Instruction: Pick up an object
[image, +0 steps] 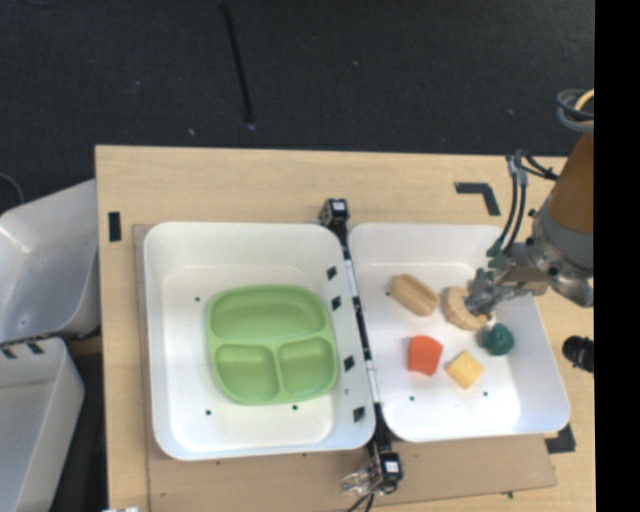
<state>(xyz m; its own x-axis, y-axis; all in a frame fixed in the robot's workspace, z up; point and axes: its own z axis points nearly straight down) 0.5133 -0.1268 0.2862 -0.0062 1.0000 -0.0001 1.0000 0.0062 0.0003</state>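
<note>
Green divided plate (271, 343) far left of gripper, in other bin. Tan roll (413, 295) just left of gripper (480, 298); red block (424, 355) below-left. Gripper sits over round tan piece (463, 310) (likely target), directly beneath. Grip state: cannot tell. Dark green object (496, 340) just below-right.
</note>
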